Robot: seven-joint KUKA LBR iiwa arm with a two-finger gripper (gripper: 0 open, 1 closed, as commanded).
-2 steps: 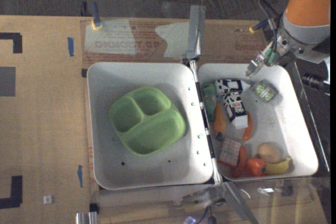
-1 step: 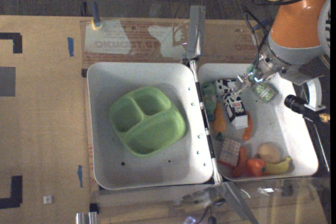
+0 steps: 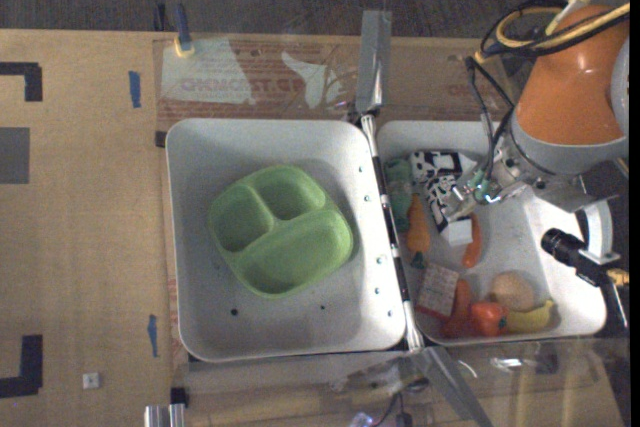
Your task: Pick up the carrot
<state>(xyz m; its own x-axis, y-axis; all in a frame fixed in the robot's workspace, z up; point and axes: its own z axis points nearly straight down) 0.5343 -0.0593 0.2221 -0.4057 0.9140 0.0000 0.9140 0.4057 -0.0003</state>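
Camera view is showing the gripper (image 3: 458, 207) hanging low over the right bin (image 3: 585, 315), its grip impossible to tell, while the carrot (image 3: 417, 225) is lying unlifted by the left wall, so the pickup is remaining.

the gripper (image 3: 470, 198) looks like pale metal with a dull shine. just beside it the carrot (image 3: 417, 225) is smooth matt orange plastic. well off from it, the green divided plate (image 3: 281, 229) is smooth, softly glossy plastic in a matt white bin (image 3: 200, 165); the bench (image 3: 80, 245) around looks like matt wood.
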